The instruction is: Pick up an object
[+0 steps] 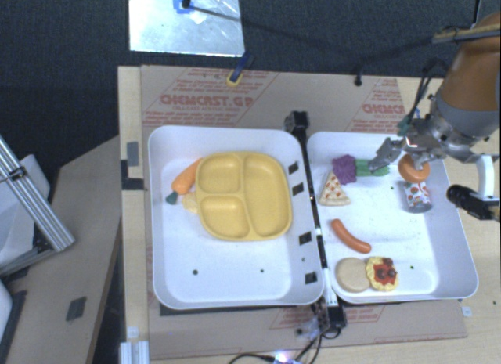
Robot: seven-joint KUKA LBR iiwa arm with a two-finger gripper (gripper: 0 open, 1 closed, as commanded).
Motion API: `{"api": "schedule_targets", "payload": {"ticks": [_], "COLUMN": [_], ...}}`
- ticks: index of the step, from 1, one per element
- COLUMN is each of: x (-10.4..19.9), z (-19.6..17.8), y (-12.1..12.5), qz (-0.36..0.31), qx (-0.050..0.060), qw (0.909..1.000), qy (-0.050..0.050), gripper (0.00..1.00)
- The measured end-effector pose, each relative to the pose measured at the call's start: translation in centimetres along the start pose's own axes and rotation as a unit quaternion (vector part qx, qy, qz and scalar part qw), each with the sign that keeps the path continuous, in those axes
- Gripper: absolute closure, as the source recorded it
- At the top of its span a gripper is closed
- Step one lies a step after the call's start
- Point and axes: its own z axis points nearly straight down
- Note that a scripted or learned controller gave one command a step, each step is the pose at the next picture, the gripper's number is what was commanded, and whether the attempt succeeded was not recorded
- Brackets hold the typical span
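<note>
- I see the arm (470, 81) reaching in from the right over the far part of the right bin (454, 276).
- The end effector (413, 168) sits over the bin's far right area, and an orange, round object (413, 171) shows right at its tip.
- I cannot tell whether the fingers are released or clenched, nor whether the orange object is actually between them.
- Just below that spot a small can (417, 196) with red and white markings rests on the bin floor.
- To the left of the end effector lies a purple piece with a green stem (349, 168), and just beneath it a pizza slice (334, 190).
- Nearer the middle of the right bin a sausage (350, 235) lies at a slant.
- At the near edge a tan cookie (351, 275) touches a plate of spaghetti (382, 273) on its right.
- In the left bin (168, 276) a yellow divided tray (239, 196) takes up the centre.
- A carrot (185, 177) lies against the tray's far left corner, its green end pointing left.
- Both bins rest on cardboard (211, 96) on the counter (86, 221).
</note>
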Motion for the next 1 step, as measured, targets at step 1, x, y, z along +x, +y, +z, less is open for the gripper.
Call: {"api": "schedule_targets", "payload": {"ticks": [1], "x": [0.02], "z": [-0.63], "y": [0.24], "qz": [-0.001], "qx": [-0.006], "qw": [1.0], "qy": [-0.001], "gripper": [0.0]}}
